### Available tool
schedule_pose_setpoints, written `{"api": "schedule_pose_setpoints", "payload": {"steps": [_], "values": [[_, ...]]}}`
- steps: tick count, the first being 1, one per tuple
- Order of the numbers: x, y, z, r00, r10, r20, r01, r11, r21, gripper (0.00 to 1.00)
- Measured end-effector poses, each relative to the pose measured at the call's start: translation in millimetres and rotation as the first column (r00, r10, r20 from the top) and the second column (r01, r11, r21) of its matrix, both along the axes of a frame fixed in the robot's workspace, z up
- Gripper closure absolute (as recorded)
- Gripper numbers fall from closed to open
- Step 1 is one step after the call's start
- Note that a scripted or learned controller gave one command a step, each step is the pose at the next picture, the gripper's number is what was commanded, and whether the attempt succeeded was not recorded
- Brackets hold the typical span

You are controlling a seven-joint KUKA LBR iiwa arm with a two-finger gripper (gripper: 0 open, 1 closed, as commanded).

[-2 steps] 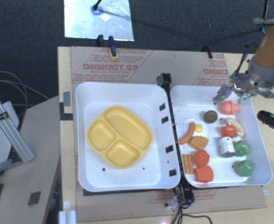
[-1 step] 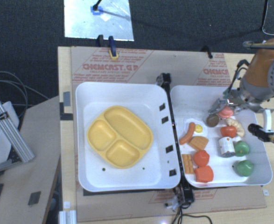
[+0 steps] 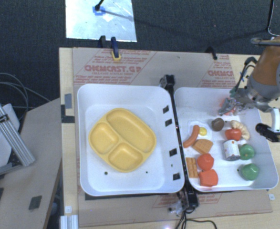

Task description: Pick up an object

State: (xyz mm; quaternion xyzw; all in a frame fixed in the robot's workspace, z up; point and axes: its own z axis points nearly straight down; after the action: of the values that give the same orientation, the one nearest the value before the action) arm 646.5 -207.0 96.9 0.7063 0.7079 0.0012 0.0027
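Gripper [image 3: 229, 105] sits over the far R corner of the right bin [image 3: 273, 175], approx. 1 o'clock of that bin's centre. You cannot tell from this view whether it is wide, narrow or holding anything. A small reddish item [image 3: 229, 110] shows directly at the tip; its shape is too blurred to ID, and contact w/ it is not confirmable.

Pickable objs, positions ref. the gripper:
- Brown ball [image 3: 218, 124]: 7 o'clock, near. Round, dull brown.
- Shrimp-like piece [image 3: 238, 125]: 5 o'clock, near. Curved, pale w/ orange stripes.
- Red piece [image 3: 233, 134]: 6 o'clock, touching the shrimp-like piece's lower edge.
- White can [image 3: 231, 149]: 6 o'clock, further down. Lying on its side, red band.
- Fried egg [image 3: 199, 129]: 8 o'clock. Flat, white w/ yellow centre.
- Sausage [image 3: 191, 136]: 8 o'clock, just beside the egg. Orange-red, tilted.
- Orange wedge [image 3: 202, 146]: 7 o'clock, below the egg.
- Tomato [image 3: 205, 161] and orange block [image 3: 208, 178]: 7 o'clock, well apart from the gripper, touching each other.
- Waffle strip [image 3: 191, 167]: along the bin's L wall, beside the tomato.
- Two green fruits [image 3: 247, 151] [image 3: 249, 171]: 5 o'clock, near the bin's R side.

All objs rest on the right bin floor. The left bin [image 3: 92, 99] holds a yellow divided plate [image 3: 123, 140], 9 o'clock of the gripper, well apart.
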Motion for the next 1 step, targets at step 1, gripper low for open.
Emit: {"api": "schedule_pose_setpoints", "payload": {"steps": [1], "values": [[19.0, 80.4, 152.9, 1.000, 0.011, 0.016, -0.011, 1.000, 0.001, 1.00]]}}
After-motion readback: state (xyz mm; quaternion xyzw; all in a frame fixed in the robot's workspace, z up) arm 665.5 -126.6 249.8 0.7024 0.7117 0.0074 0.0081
